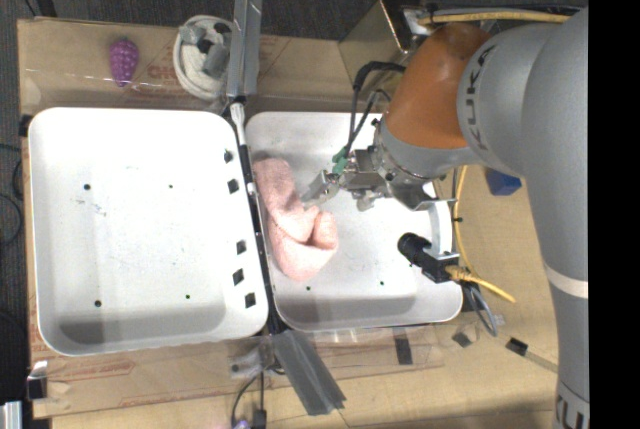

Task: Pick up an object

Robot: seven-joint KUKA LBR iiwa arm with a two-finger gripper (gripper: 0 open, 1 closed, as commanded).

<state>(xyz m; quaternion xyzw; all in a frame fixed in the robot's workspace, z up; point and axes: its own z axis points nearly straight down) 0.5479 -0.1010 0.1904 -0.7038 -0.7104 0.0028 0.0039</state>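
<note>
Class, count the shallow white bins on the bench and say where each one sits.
2. One white bin sits on the view's left; the other bin lies beside it on the right, holding a pink soft object, with the arm partly covering it.

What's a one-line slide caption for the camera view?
KUKA arm's gripper reaches over a pink soft object in the right-hand bin; purple item sits outside.

No lettering, label, brand or number can be read anywhere on the bench. Faint reddish print on the cardboard sheet (160, 72) behind the left bin (130, 227) is too blurred to make out.
</note>
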